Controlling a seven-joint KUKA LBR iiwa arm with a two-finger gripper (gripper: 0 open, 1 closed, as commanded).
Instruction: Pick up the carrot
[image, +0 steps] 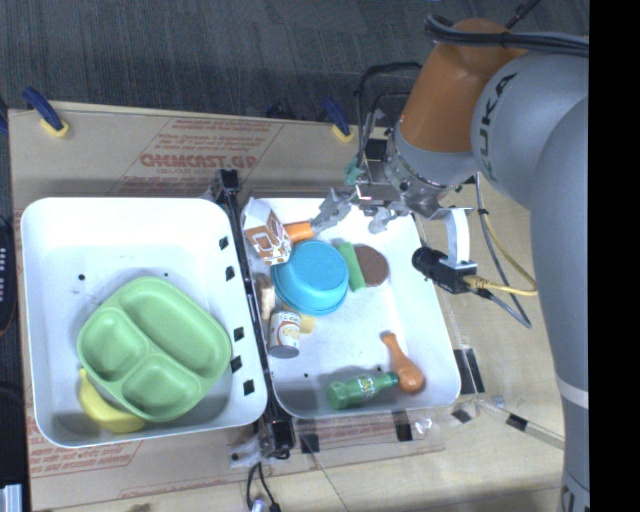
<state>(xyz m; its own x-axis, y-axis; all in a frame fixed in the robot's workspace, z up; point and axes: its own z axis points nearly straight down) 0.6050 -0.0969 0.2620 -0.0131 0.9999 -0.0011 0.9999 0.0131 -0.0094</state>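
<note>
The carrot (402, 363) looks to be the orange tapered piece near the front right of the right bin (435, 300), its thick end toward the front, just right of a green bottle (358, 390). My gripper (357, 212) hangs over the back of that bin, above the blue bowl (312, 276) and a brown disc (372, 266). It is well behind the carrot and apart from it. Its fingers (329, 211) stand spread, open, with nothing between them.
A white carton (266, 238) with a small orange piece (299, 231) beside it lies at the right bin's back left, and a small can (284, 333) stands along the divider. The left bin (50, 230) holds a green divided tray (155, 346) over a yellow object (98, 405).
</note>
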